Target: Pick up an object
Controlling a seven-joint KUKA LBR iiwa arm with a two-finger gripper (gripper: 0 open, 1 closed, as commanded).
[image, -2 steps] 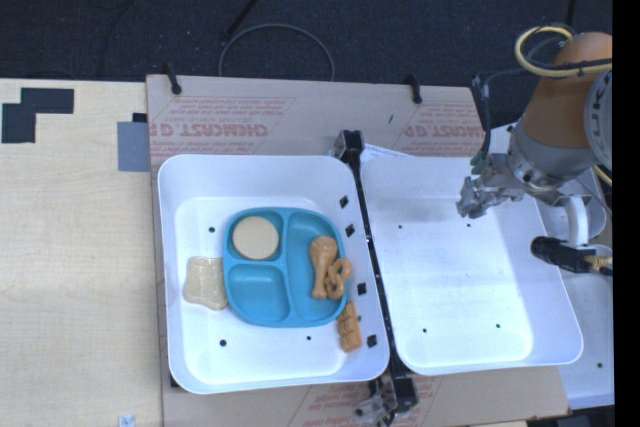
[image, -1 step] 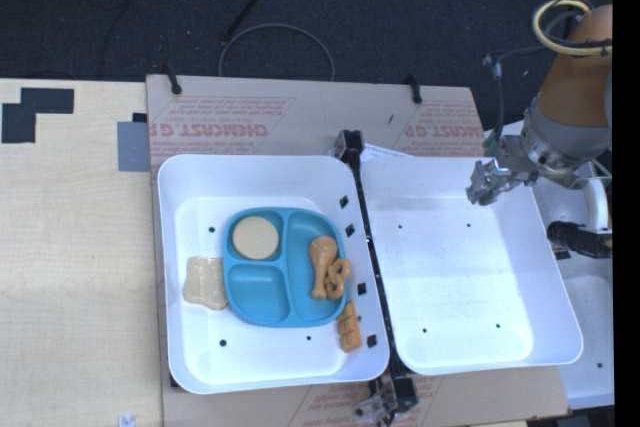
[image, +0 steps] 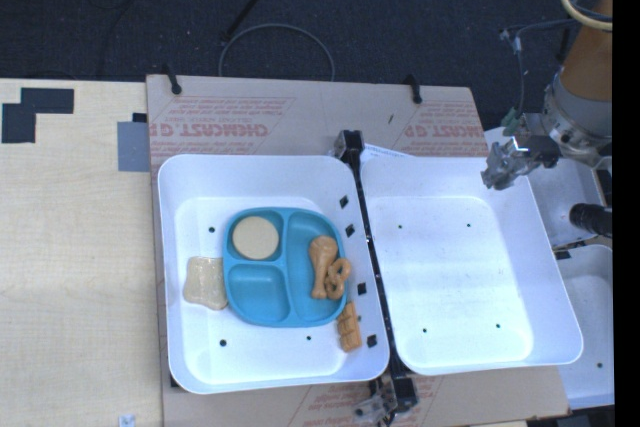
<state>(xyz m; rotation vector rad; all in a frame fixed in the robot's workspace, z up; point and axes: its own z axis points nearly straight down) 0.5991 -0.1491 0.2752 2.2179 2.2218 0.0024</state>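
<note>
A blue divided plate (image: 262, 297) lies in the left bin (image: 190, 185). It holds a round tan cookie (image: 255, 237) in its upper left section and a tan pretzel-like piece (image: 328, 267) on its right side. A pale bread-like piece (image: 205, 282) rests against the plate's left edge, and a small brown piece (image: 348, 327) lies by its lower right corner. My gripper (image: 498, 167) hangs at the upper right corner of the right bin (image: 520, 335), far from all these objects, with nothing seen in it.
The two white bins sit side by side on a cardboard sheet (image: 300, 120), joined by a black divider (image: 362, 245). The arm (image: 585, 85) reaches in from the right edge. A wooden tabletop (image: 70, 265) lies left of the bins.
</note>
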